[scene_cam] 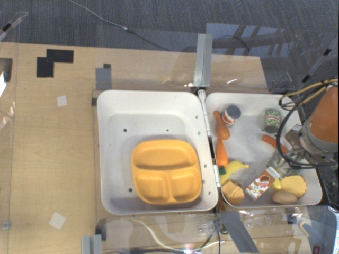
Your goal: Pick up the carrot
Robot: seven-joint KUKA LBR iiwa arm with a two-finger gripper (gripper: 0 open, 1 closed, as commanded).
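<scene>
Two white bins, with the arm (323,123) over the right one.

The left bin (114,142) holds a yellow divided tray (167,171). The right bin (246,142) holds the carrot (221,153) along its left wall, a second carrot (221,126) above it, a banana (233,169), two cans, a carton (260,184) and a lemon (293,185). The gripper (280,160) hangs near the carton; whether its jaws are parted cannot be told.

Orange carrot (221,152), yellow banana (234,168), yellow-orange divided tray (166,171), white bins (114,142), green-labelled can (272,120)
</scene>
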